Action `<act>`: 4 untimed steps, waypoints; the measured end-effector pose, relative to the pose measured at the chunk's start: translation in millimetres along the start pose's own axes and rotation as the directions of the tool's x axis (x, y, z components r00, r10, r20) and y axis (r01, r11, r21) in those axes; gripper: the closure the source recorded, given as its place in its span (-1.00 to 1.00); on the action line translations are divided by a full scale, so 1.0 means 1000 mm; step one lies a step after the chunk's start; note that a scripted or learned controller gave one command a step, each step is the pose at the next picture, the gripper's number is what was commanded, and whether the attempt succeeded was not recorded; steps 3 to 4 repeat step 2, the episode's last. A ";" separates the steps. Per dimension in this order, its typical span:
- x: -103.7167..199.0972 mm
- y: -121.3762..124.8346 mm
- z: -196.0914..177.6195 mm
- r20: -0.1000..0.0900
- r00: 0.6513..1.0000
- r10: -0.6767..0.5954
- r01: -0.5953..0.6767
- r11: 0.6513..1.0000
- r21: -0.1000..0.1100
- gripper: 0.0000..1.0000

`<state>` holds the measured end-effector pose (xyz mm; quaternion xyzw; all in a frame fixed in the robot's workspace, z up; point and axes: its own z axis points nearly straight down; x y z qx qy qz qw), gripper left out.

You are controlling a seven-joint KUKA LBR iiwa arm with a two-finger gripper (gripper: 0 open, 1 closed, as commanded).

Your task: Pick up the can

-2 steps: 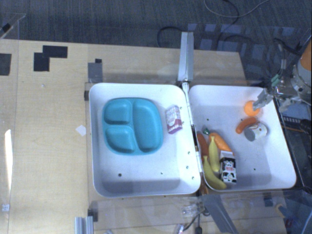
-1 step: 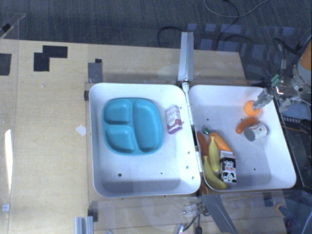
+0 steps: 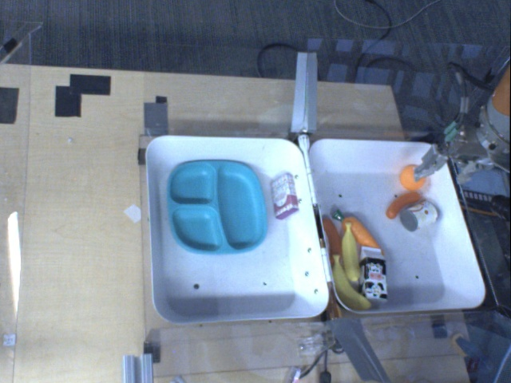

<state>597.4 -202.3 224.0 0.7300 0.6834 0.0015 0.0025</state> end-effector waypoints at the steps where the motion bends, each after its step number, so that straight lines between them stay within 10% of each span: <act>1: 0.000 0.000 0.000 0.000 1.000 0.000 0.000 1.000 0.000 -1.00; 4: 0.000 0.000 0.000 0.000 1.000 0.000 0.000 1.000 0.000 -1.00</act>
